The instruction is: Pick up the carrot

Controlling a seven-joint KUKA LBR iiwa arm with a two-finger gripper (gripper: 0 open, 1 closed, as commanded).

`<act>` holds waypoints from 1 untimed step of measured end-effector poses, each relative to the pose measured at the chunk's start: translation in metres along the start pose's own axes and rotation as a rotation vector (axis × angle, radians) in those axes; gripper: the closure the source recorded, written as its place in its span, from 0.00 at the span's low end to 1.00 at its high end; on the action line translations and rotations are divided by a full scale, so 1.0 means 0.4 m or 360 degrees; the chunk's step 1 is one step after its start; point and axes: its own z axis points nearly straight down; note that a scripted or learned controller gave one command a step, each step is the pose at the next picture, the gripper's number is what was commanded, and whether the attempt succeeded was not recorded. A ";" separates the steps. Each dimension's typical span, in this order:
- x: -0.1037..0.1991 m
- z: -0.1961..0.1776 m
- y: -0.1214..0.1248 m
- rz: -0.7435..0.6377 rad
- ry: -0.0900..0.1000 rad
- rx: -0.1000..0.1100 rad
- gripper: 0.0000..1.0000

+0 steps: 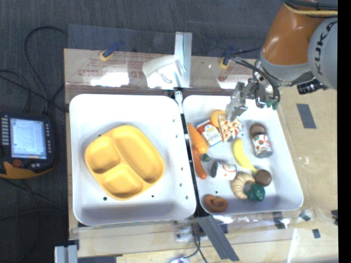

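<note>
The carrot is lying in the right bin, hard against that bin's left wall, a smooth orange taper running near-to-far with a small dark green tuft at its near end. A second, thinner orange piece is lying just near of it along the same wall. Labels are showing on the small carton and on the can, both red and white, but no writing on them is readable. The gripper is hanging over the far part of the right bin, its metal fingers pointing down toward the orange-and-white packet; nothing is sitting between them, and whether they are spread or closed I cannot tell. The carrot is lying to the left of the gripper and nearer, apart from it, with the carton between them. A banana is lying right of the carton. In the left bin a yellow tray with three compartments is resting.
</note>
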 end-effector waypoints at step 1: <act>0.024 -0.355 -0.095 0.0133 -0.0008 0.0002 1.00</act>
